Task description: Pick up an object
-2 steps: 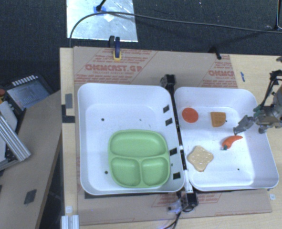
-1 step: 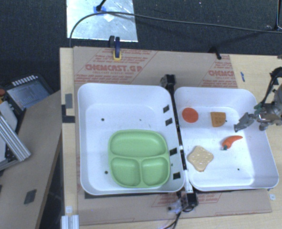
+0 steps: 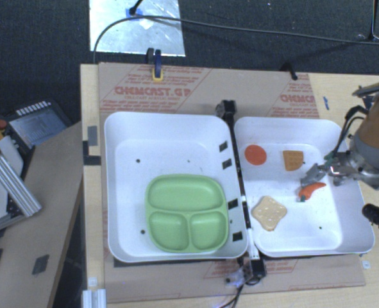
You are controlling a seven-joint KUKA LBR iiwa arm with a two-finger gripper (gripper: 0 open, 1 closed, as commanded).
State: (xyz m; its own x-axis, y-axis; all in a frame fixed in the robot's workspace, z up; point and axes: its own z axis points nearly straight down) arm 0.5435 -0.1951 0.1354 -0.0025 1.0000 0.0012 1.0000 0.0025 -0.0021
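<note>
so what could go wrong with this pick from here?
1. The gripper sits low in the right bin, right at the small orange piece. The piece is thin and lies flat, so the fingers may close over it and miss.
2. It is close to the right wall, so a sideways nudge could push it against the wall.
3. The toast slice lies nearby and could get bumped.

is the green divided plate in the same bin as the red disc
No, the green divided plate lies in the left bin, while the red disc lies in the right bin.
</note>
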